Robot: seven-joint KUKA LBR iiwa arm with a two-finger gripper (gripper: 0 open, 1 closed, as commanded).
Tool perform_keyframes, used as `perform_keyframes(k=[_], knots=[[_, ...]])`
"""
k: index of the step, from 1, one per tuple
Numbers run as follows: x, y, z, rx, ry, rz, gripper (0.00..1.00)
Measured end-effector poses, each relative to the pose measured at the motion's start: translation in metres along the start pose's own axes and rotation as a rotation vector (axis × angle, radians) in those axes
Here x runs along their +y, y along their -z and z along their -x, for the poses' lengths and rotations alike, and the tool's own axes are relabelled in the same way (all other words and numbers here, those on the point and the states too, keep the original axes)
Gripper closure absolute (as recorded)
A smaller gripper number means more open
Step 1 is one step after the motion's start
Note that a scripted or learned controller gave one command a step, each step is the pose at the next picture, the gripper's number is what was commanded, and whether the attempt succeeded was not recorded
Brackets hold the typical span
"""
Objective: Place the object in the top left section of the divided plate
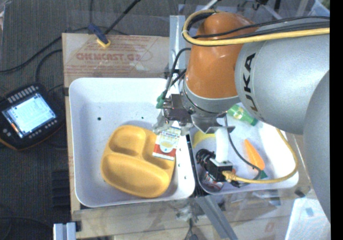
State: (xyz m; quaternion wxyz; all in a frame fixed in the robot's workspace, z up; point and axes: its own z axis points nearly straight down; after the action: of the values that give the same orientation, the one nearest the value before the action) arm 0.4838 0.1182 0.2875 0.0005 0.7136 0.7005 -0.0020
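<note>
Gripper (170,126) sits over the yellow 3-section divided plastic plate (134,161), small red-and-white carton (166,144) below it. Can't tell jaw state. Centre over top-left section before releasing.

1. You see the divided plate (134,164) in smooth yellow plastic with a soft sheen.
2. Your two bins (91,126) look like matt white plastic.
3. The small carton (166,145) on the plate's edge looks like printed card.
4. Your arm (278,83) shows brushed grey metal under a glossy orange band (214,57).
5. The board (118,57) behind the bins looks like plain brown cardboard.
</note>
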Motion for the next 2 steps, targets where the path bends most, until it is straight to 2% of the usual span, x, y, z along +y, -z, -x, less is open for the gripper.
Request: perform_keyframes(k=[1, 2], knots=[[-0.001, -0.028, -0.034, 0.0, 0.106, -0.002, 1.0], [0.009, -0.078, 0.0, 0.001, 0.078, -0.003, 1.0]])
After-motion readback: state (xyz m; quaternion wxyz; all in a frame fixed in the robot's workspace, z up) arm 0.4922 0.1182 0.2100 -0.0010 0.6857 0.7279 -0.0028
